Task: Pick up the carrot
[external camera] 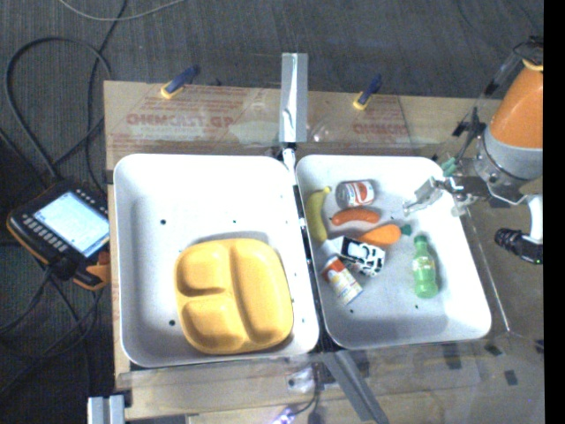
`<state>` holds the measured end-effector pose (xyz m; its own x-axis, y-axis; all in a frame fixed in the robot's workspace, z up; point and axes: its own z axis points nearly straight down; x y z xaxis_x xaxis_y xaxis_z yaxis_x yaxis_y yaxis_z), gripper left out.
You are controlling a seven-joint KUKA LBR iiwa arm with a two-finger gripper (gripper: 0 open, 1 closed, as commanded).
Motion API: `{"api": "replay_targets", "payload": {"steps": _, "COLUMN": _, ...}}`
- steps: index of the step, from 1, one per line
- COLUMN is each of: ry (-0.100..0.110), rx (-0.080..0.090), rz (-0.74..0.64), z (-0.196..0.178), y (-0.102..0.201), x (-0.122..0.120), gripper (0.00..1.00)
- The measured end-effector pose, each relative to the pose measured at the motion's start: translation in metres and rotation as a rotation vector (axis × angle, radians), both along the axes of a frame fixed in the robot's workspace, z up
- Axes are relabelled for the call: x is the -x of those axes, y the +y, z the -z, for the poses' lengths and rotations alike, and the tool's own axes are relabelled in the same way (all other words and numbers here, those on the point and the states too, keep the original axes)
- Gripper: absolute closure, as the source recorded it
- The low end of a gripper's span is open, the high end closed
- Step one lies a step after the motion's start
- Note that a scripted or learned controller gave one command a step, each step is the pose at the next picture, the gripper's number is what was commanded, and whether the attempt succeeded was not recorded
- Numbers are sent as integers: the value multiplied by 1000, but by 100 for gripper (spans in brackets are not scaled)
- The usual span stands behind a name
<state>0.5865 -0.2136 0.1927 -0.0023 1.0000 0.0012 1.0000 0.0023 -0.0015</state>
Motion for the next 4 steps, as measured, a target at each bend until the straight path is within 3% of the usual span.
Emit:
{"api": "replay_targets", "payload": {"steps": 1, "ry": -20, "rx": 4, "rz": -261, "z": 82, "y": 17, "x": -12, "gripper": 0}}
{"api": "replay_targets", "payload": {"steps": 2, "ry": -14, "rx": 3, "rz": -110, "z": 103, "y": 23, "x": 0, "gripper": 0}}
{"api": "replay_targets", "payload": {"steps": 3, "ry": -23, "rx": -6, "rz": 14, "z": 99, "y": 1, "x": 26, "gripper": 0}}
{"api": "replay_targets", "payload": {"steps": 4, "ry": -18, "rx": 10, "rz": -95, "z": 102, "y": 15, "x": 62, "gripper": 0}}
